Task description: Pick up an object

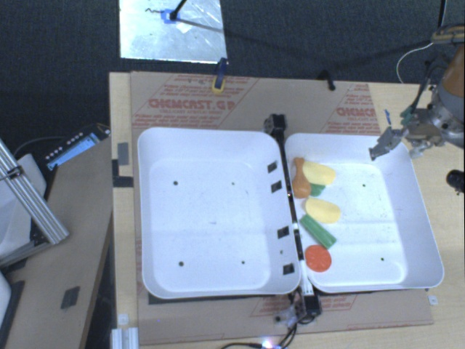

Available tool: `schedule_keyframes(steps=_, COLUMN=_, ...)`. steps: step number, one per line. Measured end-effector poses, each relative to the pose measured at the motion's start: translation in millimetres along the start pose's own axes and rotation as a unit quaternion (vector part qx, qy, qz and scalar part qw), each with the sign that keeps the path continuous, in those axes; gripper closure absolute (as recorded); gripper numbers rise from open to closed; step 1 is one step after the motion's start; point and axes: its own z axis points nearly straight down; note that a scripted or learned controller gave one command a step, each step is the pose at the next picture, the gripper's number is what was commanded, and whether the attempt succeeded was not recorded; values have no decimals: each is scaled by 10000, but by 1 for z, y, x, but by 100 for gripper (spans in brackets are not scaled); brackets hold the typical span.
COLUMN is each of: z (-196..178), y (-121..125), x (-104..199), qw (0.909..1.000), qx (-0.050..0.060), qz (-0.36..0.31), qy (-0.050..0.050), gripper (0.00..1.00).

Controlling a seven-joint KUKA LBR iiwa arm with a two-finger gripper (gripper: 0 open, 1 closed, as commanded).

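Several toy food pieces lie along the left side of the right bin [407,224]: a yellow piece [320,173], an orange-brown piece [299,181], a second yellow piece [323,210], a green stick [318,232] and a red disc [317,258]. My gripper [401,146] hangs over the bin's far right corner, well to the right of the pieces. Its fingers stand open with nothing between them.
The left bin [211,209] sits beside the right one, with a black divider [288,209] of clips between them. Both rest on a cardboard sheet [196,97]. A silver panel [171,20] lies at the back, and a metal rail [29,202] stands at far left.
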Motion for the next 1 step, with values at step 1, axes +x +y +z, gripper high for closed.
schedule_keyframes(steps=1, z=130, y=3, x=102, qw=10000, qx=42, qz=-46, qy=29, gripper=0)
